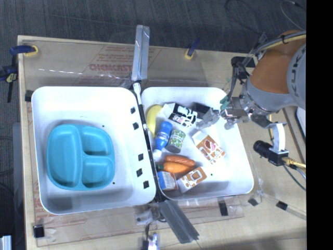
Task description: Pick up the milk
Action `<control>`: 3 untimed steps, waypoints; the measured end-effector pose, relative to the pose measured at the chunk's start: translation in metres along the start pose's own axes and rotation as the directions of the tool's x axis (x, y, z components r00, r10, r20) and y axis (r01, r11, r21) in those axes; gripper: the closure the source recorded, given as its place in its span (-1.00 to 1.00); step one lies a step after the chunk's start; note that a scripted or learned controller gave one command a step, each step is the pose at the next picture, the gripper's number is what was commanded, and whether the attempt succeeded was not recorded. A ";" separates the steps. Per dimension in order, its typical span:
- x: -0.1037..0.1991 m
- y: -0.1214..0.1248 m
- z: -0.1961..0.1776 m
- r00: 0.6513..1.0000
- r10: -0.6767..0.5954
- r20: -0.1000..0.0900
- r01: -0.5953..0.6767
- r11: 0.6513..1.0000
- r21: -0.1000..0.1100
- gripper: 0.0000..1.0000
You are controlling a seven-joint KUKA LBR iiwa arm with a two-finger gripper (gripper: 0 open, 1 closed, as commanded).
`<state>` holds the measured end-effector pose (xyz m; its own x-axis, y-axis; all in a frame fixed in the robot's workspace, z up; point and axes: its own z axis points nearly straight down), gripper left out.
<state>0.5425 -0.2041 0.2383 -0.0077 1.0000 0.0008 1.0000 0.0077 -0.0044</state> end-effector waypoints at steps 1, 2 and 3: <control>-0.006 0.000 0.114 0.995 -0.103 0.003 0.103 0.995 -0.010 -1.00; -0.008 -0.049 0.131 0.986 -0.167 0.023 0.168 0.985 -0.041 -1.00; -0.012 -0.046 0.116 0.985 -0.170 0.034 0.171 0.984 -0.049 1.00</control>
<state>0.4960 -0.2165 0.1221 -0.1775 0.9836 -0.0330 0.9829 0.1789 0.0443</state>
